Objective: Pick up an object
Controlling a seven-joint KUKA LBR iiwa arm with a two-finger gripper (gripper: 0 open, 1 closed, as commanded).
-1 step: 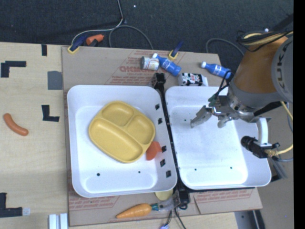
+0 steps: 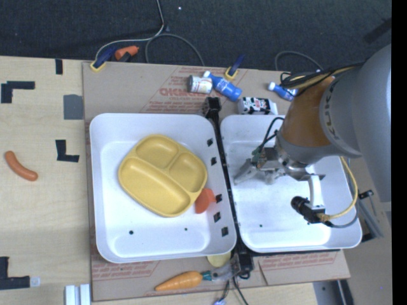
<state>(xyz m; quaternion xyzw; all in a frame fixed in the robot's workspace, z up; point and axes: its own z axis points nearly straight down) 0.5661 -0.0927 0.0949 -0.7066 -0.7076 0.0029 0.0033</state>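
A: Which thing is it likely to pick up?

B: The nearest candidates lie in the left bin (image 2: 102,170), across the divider from the gripper (image 2: 245,170): a yellow divided plate (image 2: 162,173) and, touching its lower right edge, a small orange-red piece (image 2: 205,200). The orange-red piece is the closer of the two, down and to the left of the gripper.

A: And the gripper itself?

B: It hangs low in the right bin (image 2: 337,237), near that bin's left wall, pointing toward the divider. Nothing shows between its fingers. Whether they stand apart or together, I cannot tell; the grey metal blurs into the white floor.

A: So which step is this?

B: I judge it an approach or a search, with no grasp made. The part of the right bin's floor that shows looks bare, so the next move probably calls for lifting clear of the wall, crossing left over the divider, and coming down over the orange-red piece or the plate's rim.

A: Anything hidden?

B: The arm (image 2: 343,113) covers the right bin's upper right part. What the orange-red piece is I cannot make out. A carrot (image 2: 178,281) lies beyond the bins below the gripper, a sausage (image 2: 20,166) far to its left, and small bottles (image 2: 216,84) above.
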